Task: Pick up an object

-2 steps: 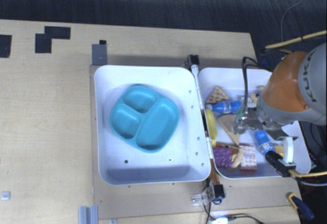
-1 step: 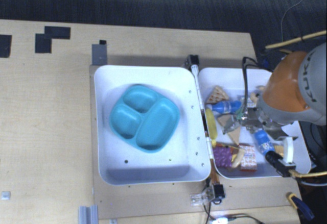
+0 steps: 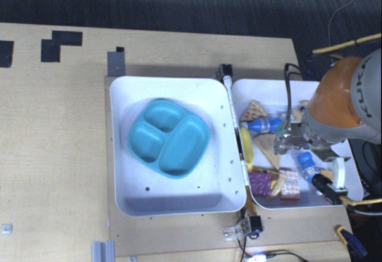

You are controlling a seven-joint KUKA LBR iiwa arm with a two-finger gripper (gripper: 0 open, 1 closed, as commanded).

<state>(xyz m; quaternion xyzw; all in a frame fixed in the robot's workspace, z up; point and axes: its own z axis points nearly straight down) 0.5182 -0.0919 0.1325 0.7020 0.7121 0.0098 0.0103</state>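
My gripper [image 3: 285, 140] hangs low over the middle of the right bin [image 3: 271, 89], under the grey arm and its orange band. Just left of it lie a blue bottle [image 3: 261, 126] and a tan wedge [image 3: 267, 152]. A small blue object [image 3: 306, 163] sits right beside the gripper on its right. A tan triangular piece [image 3: 255, 110] is at the bin's back left. A yellow piece [image 3: 246, 151] lies along the left wall. A purple object [image 3: 260, 182] and a red and white box [image 3: 290, 185] rest at the front.
The left bin [image 3: 122, 195] holds a blue divided plate [image 3: 170, 137] in its middle. A ridge between the two bins [image 3: 236, 135] separates them. The arm covers the right bin's right side.
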